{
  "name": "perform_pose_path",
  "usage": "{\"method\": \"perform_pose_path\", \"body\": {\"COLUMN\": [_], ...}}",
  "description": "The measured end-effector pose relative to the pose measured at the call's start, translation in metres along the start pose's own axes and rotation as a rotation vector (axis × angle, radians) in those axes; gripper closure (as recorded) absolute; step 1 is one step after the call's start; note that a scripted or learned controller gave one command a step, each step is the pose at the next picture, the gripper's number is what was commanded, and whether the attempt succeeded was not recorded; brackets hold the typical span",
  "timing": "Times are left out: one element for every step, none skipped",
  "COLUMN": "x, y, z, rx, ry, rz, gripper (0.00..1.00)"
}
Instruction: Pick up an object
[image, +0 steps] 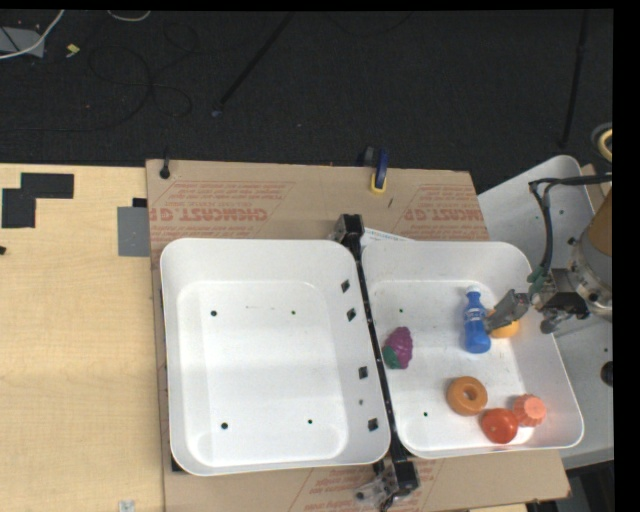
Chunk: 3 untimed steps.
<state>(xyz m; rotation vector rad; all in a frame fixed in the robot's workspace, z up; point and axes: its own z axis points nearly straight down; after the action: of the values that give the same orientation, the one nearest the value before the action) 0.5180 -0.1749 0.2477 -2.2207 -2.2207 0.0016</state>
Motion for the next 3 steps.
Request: {"method": "perform_pose_path", "body": {"x": [-0.039, -0.021, -0.023], "y": [0.006, -0.028, -0.029], "z": [0.102, 0.148, 0.138], "rx": [0.006, -0.014, -0.011], "ry": [0.002, -0.002, -0.001], "rz": [0.001, 0.001, 0.007], "gripper": [0.00, 0.00, 1.00]}}
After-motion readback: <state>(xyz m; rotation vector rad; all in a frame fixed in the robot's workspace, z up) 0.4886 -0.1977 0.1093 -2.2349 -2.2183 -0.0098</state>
